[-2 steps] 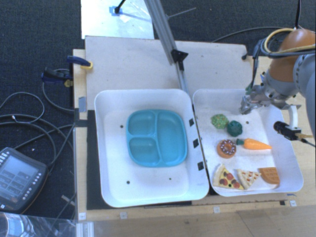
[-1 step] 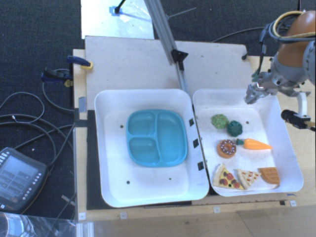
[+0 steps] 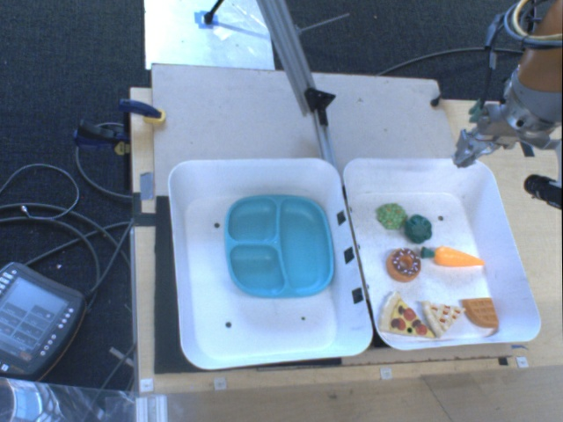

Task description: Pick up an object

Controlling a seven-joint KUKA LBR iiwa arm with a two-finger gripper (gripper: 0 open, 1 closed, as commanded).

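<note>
Hovering over the right bin's (image 3: pixel 508 236) far edge, the gripper (image 3: pixel 464 154) carries nothing visible; its state cannot be told. No legible writing appears.

the grey arm reaches in from the right, orange band above the wrist, its gripper (image 3: pixel 465 154) pointing down and leftward, nothing visibly held

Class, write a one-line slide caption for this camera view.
Gripper hovers above the right bin's far corner; toy foods lie inside, a blue plate in the left bin.
</note>
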